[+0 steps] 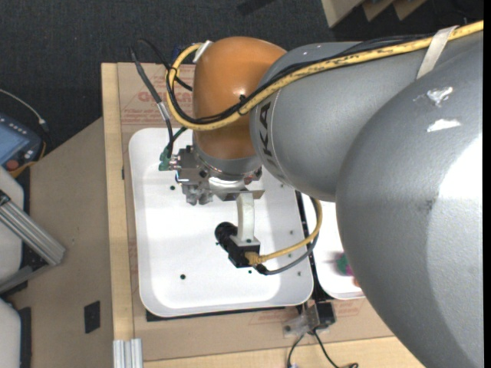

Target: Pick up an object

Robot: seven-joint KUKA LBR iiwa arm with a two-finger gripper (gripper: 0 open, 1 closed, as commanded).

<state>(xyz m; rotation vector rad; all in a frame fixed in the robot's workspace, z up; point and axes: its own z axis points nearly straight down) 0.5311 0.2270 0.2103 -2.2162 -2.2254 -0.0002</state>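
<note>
Dark grey carpet surrounds a tan bench [115,205] that carries red print along its far edge. Largest item: the grey arm [383,167] enters from the right and covers most of the right half of the camera view. A yellow cable [345,50] runs along its upper side. Orange band [226,90] sits above the wrist, looped by black and yellow cables. Left white bin [153,228] lies under the wrist, and its floor is bare white apart from a few small dark specks. Right white bin [334,278] is mostly covered by the arm, with a strip of its near-left corner visible. Gripper [201,188] hangs below the orange band over the far-centre part of the left bin. It is seen from above as a grey metal cluster, and whether it is spread or closed cannot be told. Nothing is seen held in it, and contact with the bin floor cannot be judged. A white bracket [246,217] drops from the wrist to a black block [232,245], where a yellow cable end plugs in. Task item: one small pink-and-green object [343,264] lies in the visible strip of the right bin, well apart from the gripper and partly hidden by the arm. A small black connector [322,313] lies on the bench at the near edge, between the bins.
</note>
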